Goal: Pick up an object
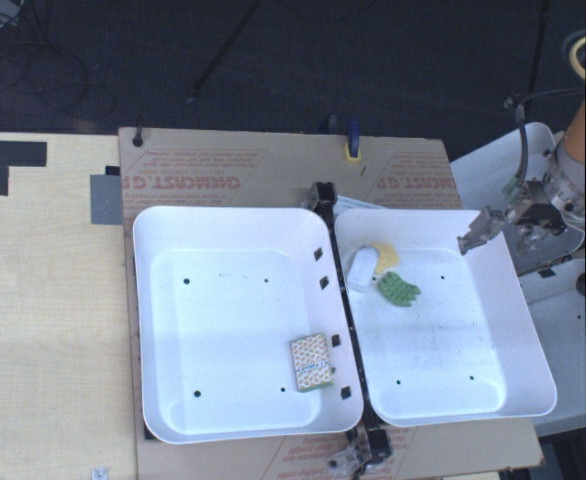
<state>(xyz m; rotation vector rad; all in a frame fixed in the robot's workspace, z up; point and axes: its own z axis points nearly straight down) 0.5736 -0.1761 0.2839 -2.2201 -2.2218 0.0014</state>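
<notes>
You get a soft, slightly blurred overhead picture, evenly and brightly lit on the two white bins, which look near washed-out with faint shadows along their walls, while the floor beyond the bench stays dark.

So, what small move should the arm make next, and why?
Probably move the gripper leftward and down, toward the green object. The gripper sits at the right bin's upper right edge, with nothing seen between its fingers, and the green object lies slightly apart from the white and yellow items.
</notes>
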